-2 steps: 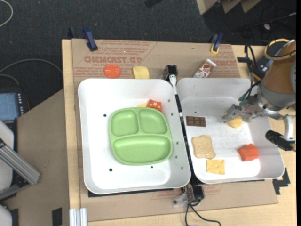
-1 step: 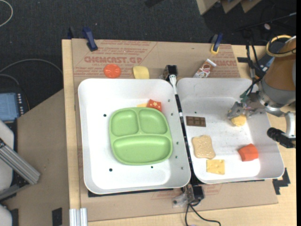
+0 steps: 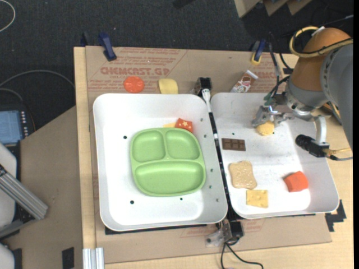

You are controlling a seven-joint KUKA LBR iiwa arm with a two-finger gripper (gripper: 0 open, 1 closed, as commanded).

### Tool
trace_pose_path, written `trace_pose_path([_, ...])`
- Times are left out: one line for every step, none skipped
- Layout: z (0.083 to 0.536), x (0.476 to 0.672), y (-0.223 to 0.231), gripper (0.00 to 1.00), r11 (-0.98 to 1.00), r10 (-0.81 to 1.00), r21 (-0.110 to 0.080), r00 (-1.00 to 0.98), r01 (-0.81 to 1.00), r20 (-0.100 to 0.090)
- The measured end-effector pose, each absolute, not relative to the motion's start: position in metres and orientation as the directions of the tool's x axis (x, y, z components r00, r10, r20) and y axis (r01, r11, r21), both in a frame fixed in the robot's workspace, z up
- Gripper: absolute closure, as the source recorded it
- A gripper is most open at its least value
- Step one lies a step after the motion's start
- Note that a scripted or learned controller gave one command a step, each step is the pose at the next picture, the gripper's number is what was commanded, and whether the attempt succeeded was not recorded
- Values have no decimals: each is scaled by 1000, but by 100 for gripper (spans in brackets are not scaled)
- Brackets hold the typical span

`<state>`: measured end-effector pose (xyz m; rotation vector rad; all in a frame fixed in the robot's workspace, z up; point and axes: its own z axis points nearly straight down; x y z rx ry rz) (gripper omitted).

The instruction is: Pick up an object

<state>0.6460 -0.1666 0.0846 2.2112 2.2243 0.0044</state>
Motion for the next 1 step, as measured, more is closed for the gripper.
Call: trace_pose_path([191, 610, -84, 100, 7, 1000, 5, -7, 1000, 1])
